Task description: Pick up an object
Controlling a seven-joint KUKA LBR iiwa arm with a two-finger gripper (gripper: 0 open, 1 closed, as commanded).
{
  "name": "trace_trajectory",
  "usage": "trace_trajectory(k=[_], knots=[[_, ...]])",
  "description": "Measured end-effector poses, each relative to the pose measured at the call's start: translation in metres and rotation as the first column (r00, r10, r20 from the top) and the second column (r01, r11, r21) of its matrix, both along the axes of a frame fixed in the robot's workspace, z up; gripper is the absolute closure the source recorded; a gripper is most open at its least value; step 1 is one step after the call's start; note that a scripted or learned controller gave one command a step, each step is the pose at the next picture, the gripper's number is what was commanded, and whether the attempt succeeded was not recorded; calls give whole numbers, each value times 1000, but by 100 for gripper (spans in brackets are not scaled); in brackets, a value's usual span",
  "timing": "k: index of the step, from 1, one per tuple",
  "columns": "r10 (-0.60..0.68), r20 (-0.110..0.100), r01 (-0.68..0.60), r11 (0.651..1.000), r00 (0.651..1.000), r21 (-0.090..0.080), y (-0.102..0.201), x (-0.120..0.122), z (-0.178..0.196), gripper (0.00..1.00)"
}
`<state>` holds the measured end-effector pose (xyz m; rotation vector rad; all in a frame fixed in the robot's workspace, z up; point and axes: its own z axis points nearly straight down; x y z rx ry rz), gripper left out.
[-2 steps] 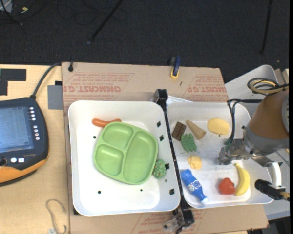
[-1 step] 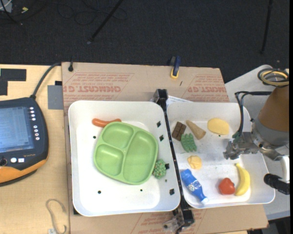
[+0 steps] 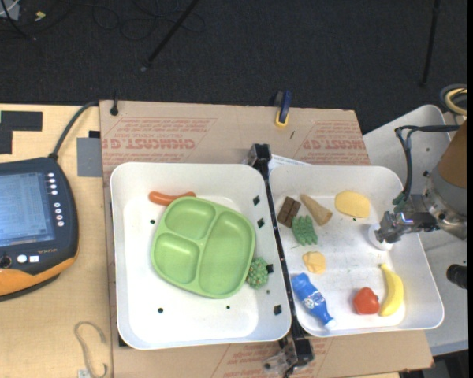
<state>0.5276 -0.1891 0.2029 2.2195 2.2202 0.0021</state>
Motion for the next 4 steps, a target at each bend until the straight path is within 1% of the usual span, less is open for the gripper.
trace_trajectory(k=[1,2,3,4], knots=[[0,-2,0,1000,1000,1,-1,0,26,100],[2,-6,-2,1000,1000,2,41,16,17,100],[5,-3,-5,1000,1000,3,90,42,29,100],[3,-3,-3,1000,1000,2,138,63,36,100]])
